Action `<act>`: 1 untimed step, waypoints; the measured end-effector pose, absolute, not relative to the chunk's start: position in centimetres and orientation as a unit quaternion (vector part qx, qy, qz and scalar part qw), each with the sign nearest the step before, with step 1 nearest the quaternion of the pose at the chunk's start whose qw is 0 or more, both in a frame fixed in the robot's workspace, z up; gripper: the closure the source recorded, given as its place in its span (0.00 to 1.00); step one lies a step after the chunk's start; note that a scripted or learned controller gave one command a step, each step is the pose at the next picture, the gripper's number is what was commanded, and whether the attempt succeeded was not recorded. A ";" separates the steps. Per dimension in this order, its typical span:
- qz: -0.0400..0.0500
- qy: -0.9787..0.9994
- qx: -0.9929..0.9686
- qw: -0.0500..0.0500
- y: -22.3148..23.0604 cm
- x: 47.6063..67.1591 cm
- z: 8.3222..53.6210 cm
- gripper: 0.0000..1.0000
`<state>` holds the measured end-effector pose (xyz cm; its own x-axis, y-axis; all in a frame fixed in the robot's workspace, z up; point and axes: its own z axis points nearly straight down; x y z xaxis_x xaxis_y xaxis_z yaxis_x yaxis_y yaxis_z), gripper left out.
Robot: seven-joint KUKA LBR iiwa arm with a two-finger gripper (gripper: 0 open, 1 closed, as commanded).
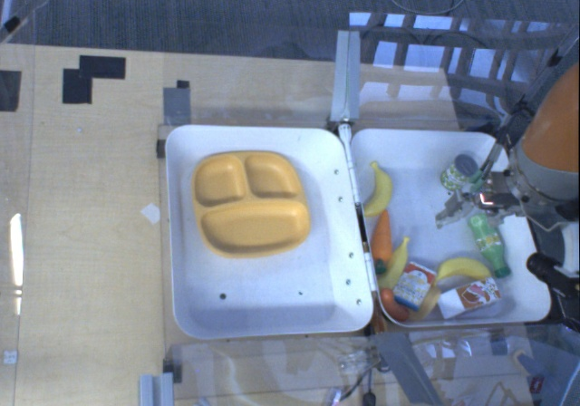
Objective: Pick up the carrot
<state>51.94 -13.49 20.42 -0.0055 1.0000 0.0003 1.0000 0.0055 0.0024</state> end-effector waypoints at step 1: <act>0.002 0.687 0.727 0.002 -9.5 50.9 9.6 0.00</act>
